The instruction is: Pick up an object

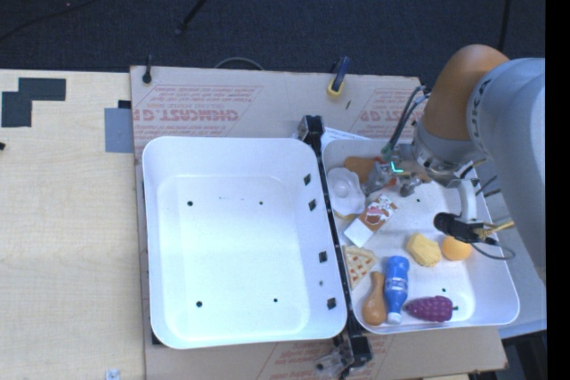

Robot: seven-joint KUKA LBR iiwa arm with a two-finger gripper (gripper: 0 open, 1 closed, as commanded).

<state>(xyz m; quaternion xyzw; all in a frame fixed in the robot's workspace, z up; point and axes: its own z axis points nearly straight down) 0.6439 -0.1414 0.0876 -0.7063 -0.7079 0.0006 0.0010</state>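
My gripper [385,182] is low in the back of the right bin [499,303], reaching in from the right. It hangs just above a red and white packet [378,212] and beside a white round cup [343,187]. A brown object [360,165] lies just behind it. Further forward lie a yellow piece [424,249], an orange ball [457,250], a blue bottle [396,278], a purple grape bunch [429,309], a tan drumstick [375,303] and a waffle-like wedge [359,264]. I see nothing held between the fingers.
The left bin [160,191] stands beside the right one, with a black-clipped divider edge [325,227] between them. A white card [356,233] lies near that divider. The grey arm [508,129] covers the right bin's back right corner.
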